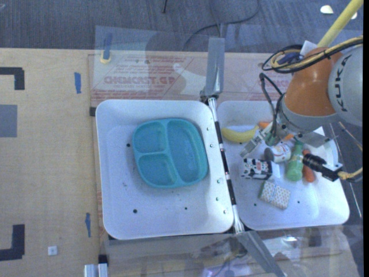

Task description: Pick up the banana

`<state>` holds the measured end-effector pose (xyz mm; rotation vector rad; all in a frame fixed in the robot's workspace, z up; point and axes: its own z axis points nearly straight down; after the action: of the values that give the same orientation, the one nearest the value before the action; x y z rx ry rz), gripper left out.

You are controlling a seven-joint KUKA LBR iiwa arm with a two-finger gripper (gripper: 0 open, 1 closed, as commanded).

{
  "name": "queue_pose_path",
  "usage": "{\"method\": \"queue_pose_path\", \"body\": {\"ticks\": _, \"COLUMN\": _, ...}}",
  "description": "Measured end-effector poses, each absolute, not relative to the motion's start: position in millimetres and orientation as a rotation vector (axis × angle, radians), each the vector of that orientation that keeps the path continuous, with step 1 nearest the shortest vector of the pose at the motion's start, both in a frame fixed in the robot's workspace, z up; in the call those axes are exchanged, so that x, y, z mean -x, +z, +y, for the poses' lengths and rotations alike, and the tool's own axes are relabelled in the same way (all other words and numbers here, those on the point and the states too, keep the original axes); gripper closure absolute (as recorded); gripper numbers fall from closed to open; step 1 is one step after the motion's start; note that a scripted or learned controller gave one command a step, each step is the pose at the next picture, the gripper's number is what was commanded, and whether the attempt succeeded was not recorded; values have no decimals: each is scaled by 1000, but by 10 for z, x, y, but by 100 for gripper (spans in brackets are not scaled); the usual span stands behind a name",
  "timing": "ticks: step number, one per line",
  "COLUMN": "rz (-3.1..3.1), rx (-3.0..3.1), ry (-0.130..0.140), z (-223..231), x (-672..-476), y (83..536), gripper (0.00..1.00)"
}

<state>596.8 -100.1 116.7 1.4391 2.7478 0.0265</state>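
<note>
Smooth, glossy plastic: blue plate (170, 153), white bins (115, 126). The table (46, 154) looks like matt pale wood. The banana (239, 134) has a smooth yellow skin.

I'm seeing grey carpet (86, 10) running across the top, behind the claw, with a black cable (233, 2) looping over it. A tan bench (46, 154) is stretching left of it, carrying blue tape (77, 82).

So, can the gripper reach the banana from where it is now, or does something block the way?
Probably yes. The banana lies in the right bin near its upper left corner, with bare bin floor around most of it. The gripper is just beside its right end; nothing lies on top of the banana.
</note>
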Motion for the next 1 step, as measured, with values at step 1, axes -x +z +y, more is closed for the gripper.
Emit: {"method": "queue_pose_path", "body": {"ticks": 1, "rz": 2887, "rx": -1213, "ry": 4, "z": -966, "x": -6356, "y": 889, "gripper": 0}}
